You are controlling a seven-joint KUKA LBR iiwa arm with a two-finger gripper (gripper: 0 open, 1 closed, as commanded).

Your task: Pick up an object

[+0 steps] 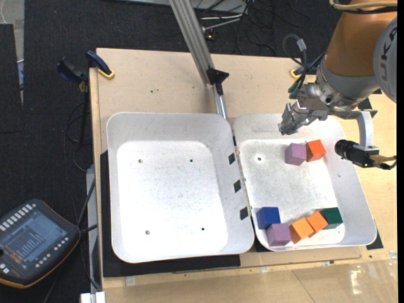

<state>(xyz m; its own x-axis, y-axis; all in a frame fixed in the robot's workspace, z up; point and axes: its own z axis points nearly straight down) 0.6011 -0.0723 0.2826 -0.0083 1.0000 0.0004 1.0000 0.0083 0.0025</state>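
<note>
The grey KUKA arm with its orange band (363,27) reaches in from the right and bends down over the far end of the right-hand shallow white plastic bin (353,201). Its two-finger gripper (289,126) hangs low over the bin's far left corner, pointing down and slightly leftward. Whether it is released or clenched cannot be told from this slanted view; nothing shows between its tips.

On the arm's grey housing at the right edge a fragment of dark lettering appears, too cropped to read. The grey handheld control pendant (31,242) lying at the lower left has a lit screen whose text is too small to make out.

The nearest pieces to the tool are a light purple foam cube (295,153) and an orange foam cube (315,149), touching side by side on the bin floor just below and right of the gripper, apart from it. At the near end of the same bin lies a row of four blocks: a blue cube (268,216), a second purple cube (279,233), a second orange cube (302,226) and a dark green cube (331,217), packed closely along the near rim, well apart from the gripper.

The left-hand shallow white bin (126,131) sits beside it, their rims touching.
</note>
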